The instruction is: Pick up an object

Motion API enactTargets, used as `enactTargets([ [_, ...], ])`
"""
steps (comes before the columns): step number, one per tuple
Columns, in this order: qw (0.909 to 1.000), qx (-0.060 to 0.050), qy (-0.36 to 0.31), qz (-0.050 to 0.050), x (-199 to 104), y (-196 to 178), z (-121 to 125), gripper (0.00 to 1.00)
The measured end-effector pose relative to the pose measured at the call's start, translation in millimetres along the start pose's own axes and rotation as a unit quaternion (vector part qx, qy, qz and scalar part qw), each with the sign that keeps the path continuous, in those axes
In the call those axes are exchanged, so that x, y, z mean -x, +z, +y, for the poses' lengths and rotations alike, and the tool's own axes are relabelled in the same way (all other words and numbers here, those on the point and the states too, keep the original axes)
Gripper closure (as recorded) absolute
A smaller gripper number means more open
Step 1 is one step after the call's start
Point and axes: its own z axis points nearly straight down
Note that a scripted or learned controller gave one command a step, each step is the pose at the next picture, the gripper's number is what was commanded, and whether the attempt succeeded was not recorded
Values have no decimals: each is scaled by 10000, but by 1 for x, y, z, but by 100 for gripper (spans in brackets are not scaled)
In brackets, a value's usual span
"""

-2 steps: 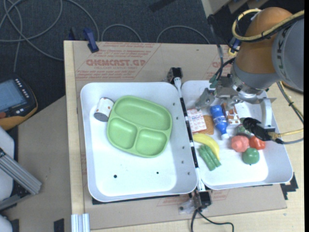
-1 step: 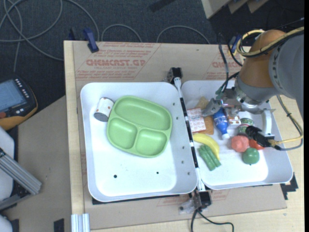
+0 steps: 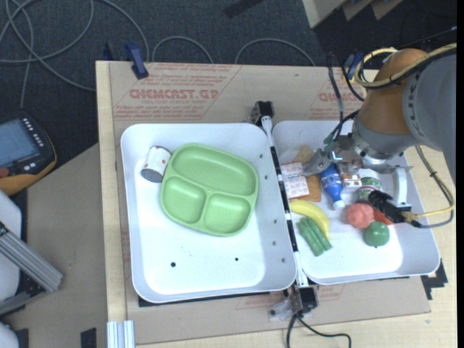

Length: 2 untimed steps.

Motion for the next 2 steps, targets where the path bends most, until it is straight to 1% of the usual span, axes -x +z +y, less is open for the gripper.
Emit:
enactTargets([
  [1,10000,50,4,-23,2,-14,3,100],
  [2,10000,23,5,-20,2,-12,1,0],
])
